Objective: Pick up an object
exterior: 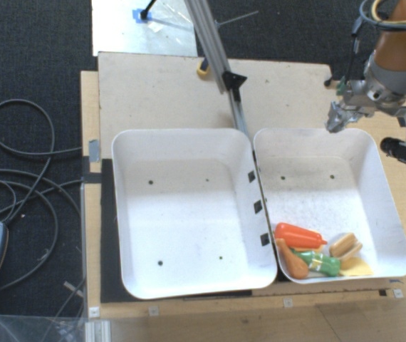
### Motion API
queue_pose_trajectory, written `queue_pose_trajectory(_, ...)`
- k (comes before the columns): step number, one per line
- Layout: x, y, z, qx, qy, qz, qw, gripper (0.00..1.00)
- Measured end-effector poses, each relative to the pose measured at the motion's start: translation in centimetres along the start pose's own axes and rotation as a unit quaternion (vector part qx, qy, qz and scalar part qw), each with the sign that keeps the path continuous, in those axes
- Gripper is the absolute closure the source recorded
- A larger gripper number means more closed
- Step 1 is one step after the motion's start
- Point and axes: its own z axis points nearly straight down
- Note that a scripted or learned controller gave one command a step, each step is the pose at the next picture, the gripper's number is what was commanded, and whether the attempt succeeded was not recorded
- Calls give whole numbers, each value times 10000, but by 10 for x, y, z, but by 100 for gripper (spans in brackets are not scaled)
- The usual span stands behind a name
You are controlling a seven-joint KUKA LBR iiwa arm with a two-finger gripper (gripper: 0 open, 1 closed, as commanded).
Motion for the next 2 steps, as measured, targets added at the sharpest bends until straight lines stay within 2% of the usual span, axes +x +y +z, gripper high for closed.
queue_pose_trajectory(1,55,-10,-3,16,13,-28,10000,100)
queue_pose_trajectory(2,109,-31,-15,21,15,-28,10000,100)
